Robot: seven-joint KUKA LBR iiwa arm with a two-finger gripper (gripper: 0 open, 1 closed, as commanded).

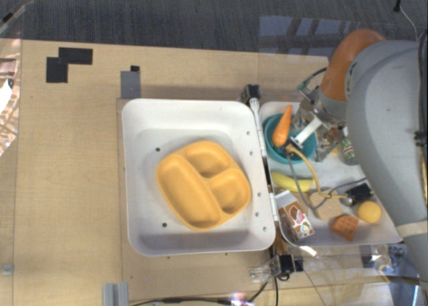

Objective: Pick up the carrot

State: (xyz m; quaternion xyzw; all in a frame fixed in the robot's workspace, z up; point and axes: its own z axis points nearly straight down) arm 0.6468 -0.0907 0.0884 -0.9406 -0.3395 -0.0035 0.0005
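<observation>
The carrot lies tilted in the teal bowl at the right bin's ten o'clock corner; the gripper hovers at the carrot's three o'clock, just beside it; whether its jaws are spread or pressed together, I cannot tell; a yellow tray sits in the left bin.

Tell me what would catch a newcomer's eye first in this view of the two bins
The big yellow divided tray stands out first, lying alone in the left bin. Next comes the grey arm with its orange band reaching over the crowded right bin. There the claw sits beside the carrot, which leans on a teal bowl, with a banana just below.
</observation>
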